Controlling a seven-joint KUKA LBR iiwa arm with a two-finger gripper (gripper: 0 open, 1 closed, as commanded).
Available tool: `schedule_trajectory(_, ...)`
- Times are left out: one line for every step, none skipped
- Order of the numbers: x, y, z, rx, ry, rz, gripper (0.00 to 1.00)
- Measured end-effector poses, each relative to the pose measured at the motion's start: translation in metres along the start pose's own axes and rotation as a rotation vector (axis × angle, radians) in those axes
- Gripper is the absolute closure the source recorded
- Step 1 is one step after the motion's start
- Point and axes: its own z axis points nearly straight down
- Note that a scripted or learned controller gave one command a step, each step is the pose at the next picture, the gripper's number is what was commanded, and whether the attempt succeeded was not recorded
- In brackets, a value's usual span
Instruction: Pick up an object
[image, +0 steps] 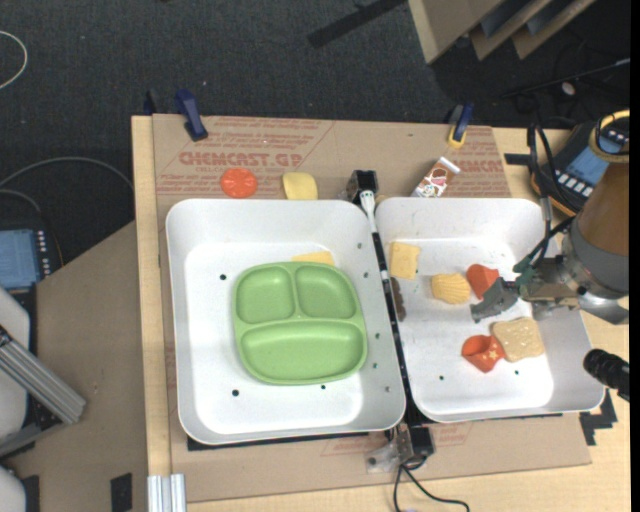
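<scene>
Red toy piece (482, 352): lowest in the right white bin (450, 395), touching the tan toast-shaped slice (518, 338).
Claw (497, 296): over the right bin, just beside the red-orange block (481, 277); I cannot tell its state.
Yellow ridged piece (450, 289): left of that block.
Green divided plastic plate (299, 322): in the left white bin (200, 390).
Counter (160, 300): brown cardboard.

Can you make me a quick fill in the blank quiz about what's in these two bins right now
1. The divided plate in the left bin is coloured ____.
2. The gripper hangs over the ____ bin.
3. The plate has ____ compartments.
4. The toast slice lies next to a ____ piece.

Missing words: green; right; three; red
</scene>
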Motion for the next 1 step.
schedule_trajectory(-0.0275,0.0153,0.1558,0.001,-0.001,0.003,0.00)
